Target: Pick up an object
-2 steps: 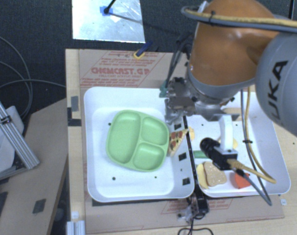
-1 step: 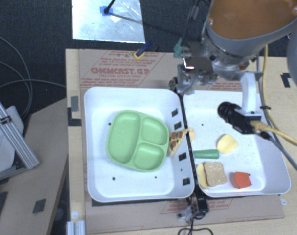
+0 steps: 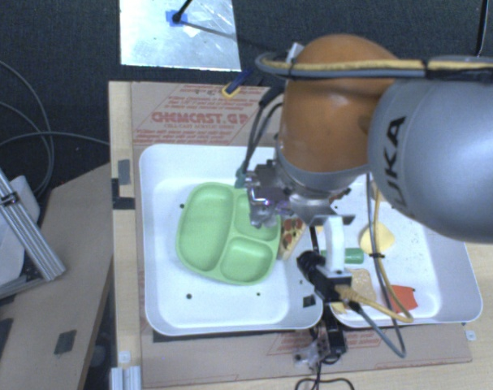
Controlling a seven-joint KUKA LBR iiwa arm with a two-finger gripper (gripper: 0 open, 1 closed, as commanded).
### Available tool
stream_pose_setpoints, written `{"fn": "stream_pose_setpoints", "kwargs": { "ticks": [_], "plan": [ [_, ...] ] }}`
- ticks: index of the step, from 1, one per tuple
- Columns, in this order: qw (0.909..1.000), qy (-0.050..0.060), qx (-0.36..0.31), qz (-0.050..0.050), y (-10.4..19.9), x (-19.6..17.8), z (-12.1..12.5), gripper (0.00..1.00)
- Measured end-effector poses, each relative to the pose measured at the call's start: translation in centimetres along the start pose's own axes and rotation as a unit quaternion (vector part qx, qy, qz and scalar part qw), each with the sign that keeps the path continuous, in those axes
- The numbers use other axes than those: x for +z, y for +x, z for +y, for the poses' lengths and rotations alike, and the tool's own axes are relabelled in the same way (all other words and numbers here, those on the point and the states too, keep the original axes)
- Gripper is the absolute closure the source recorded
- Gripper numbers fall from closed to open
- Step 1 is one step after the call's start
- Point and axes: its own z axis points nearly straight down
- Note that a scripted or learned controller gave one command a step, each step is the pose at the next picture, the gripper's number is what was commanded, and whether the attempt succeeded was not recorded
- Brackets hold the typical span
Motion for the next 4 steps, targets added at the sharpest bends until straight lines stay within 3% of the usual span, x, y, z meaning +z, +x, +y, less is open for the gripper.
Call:
{"fn": "stream_pose_setpoints", "kwargs": {
  "ticks": [1, 2, 3, 4],
  "plan": [
    [1.0000, -0.009, -0.001, 0.003, -0.4, -3.7, -0.4, 1.00],
    [1.0000, -0.001, -0.003, 0.000, 4.4, 10.9, 3.0, 1.00],
    [1.0000, -0.005, 0.002, 0.000, 3.2, 20.8, 10.3, 1.00],
    [0.9998, -0.018, -0.002, 0.005, 4.6, -2.5, 17.1, 1.00]
  ]
}}
